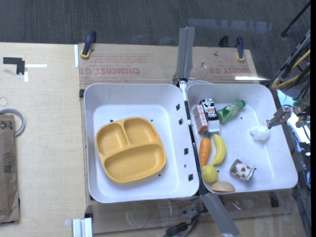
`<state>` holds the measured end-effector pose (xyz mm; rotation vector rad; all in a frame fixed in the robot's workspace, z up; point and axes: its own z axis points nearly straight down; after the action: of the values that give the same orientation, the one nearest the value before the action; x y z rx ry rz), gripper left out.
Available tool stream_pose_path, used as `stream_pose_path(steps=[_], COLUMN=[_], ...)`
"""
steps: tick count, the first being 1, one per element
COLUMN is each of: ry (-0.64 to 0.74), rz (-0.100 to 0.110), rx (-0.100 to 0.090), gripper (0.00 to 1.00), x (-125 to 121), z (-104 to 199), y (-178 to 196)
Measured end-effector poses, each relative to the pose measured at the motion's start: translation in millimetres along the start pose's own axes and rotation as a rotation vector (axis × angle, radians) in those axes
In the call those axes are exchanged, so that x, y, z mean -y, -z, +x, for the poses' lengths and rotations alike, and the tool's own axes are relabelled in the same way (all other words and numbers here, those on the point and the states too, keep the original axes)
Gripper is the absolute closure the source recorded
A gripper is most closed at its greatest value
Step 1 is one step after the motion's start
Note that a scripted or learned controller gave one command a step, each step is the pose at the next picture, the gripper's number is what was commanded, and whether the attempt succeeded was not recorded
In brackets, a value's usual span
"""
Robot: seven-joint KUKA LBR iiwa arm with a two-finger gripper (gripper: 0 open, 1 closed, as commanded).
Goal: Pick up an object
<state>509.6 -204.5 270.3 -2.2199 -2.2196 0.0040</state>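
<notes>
The right bin (276, 179) holds several small items. A black-and-white carton (209, 111) and an orange carton (199, 118) lie side by side near its left wall, with a green bottle (229, 111) beside them. Below these lie a carrot (205, 151), a banana (218, 149), a lemon (209, 173) and a tan bread roll (222, 186). A tipped white cup with red dots (242, 170) rests near the front. A white crumpled lump (259, 132) sits by the right wall. My gripper (277, 118) reaches in over the right rim, just above and right of that lump.
A yellow divided plate (131, 149) lies in the left bin (98, 181). A grey post (185, 53) rises behind the wall the bins share. Cardboard (128, 65) lies behind the bins, and a brown paper bag (7, 167) rests at the far left.
</notes>
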Motion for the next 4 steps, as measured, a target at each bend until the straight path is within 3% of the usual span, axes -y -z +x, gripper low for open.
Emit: stream_pose_path(steps=[1, 2, 3, 4], ry=[-0.189, 0.115, 0.036, -0.296], rz=[0.002, -0.014, 0.000, 0.000], rx=[0.000, 0.005, 0.001, 0.002], gripper=[0.00, 0.00, 0.00, 0.00], x=[19, 0, 28, -36], z=[49, 98, 103, 68], y=[-136, -173, -180, -180])
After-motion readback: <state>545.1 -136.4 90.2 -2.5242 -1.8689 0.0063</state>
